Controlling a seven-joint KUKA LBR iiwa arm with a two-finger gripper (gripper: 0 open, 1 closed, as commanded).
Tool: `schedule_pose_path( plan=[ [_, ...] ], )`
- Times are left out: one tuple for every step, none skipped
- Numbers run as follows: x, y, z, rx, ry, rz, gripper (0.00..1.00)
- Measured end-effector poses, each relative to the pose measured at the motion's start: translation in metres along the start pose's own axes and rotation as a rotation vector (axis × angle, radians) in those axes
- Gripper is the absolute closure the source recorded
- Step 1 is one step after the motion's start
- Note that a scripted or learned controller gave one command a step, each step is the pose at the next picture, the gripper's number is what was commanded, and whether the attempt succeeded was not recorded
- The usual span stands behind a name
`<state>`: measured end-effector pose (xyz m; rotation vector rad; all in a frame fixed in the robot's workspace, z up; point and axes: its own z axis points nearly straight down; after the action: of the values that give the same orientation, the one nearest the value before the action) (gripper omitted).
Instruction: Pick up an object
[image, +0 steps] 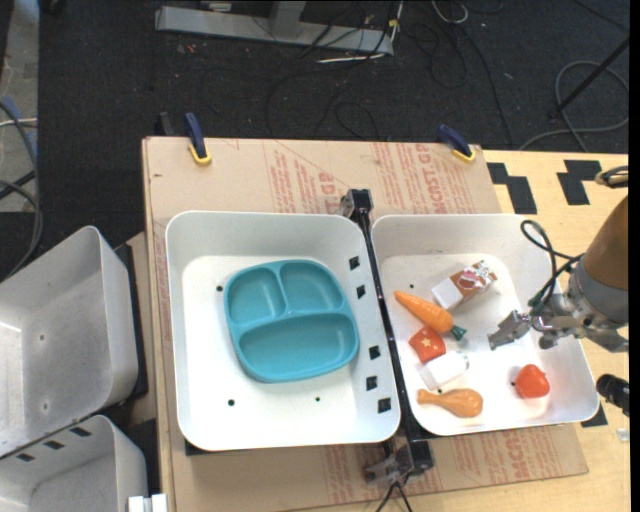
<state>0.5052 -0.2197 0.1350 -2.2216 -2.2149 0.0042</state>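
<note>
Hand (507, 331) just above tomato (532, 381)

Cardboard-topped bench (290, 170), left bin (190, 330), right bin (420, 235) (side by side)

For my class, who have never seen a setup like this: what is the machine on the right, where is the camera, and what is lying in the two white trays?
One camera looks down at a slant on a bench. The robot arm reaches in from the right; its gripper hangs over the right bin, with nothing seen between its fingers. That bin holds toy food: a carrot, a small carton, a red piece, a white block, a drumstick and a red pepper. The left bin holds a blue divided plate.
</note>
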Motion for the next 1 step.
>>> schedule_pose_path(
  plan=[
    [0.0008,-0.0003,0.0453,-0.002,0.0,-0.001,0.0]
  ],
)
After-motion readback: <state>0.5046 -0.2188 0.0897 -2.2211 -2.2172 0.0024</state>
